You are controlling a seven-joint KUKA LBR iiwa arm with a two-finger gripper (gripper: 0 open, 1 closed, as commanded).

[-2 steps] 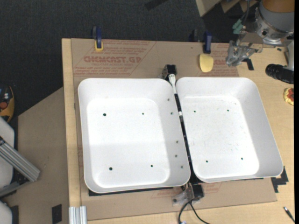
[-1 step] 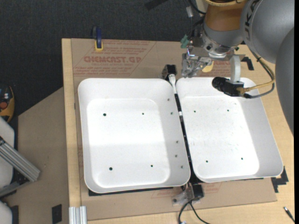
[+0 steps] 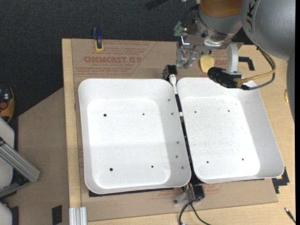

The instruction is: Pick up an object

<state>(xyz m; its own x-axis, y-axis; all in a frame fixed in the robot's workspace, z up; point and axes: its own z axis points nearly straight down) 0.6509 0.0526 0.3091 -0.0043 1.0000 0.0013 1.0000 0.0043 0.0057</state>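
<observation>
Overhead, you saw the gripper (image 3: 186,60) poised above the far edge of the brown board (image 3: 126,60). It stood just beyond the far-left corner of the right bin (image 3: 263,125), close to the far end of the seam between the two bins. From that angle you could not tell whether the gripper was open or closed.

A small pale yellow object (image 3: 206,63) showed just beside the gripper, on the side towards the right bin. It was over the strip of board behind that bin's far rim, and you could not tell whether it was gripped or lay on the board.

The grey arm (image 3: 272,18), with its orange band (image 3: 220,1), occupied the far right corner of the view.

The left bin (image 3: 85,125) lay against the right bin along a dark strip (image 3: 182,125). Each white floor was marked with four small dark dots. A black clip (image 3: 168,72) sat at the far end of that strip. Another clip (image 3: 196,191), trailing a cable, sat at its near end.

A blue clamp (image 3: 97,34) with a yellow foot gripped the board's far edge near its far-left corner, beside red lettering printed on the board.
</observation>
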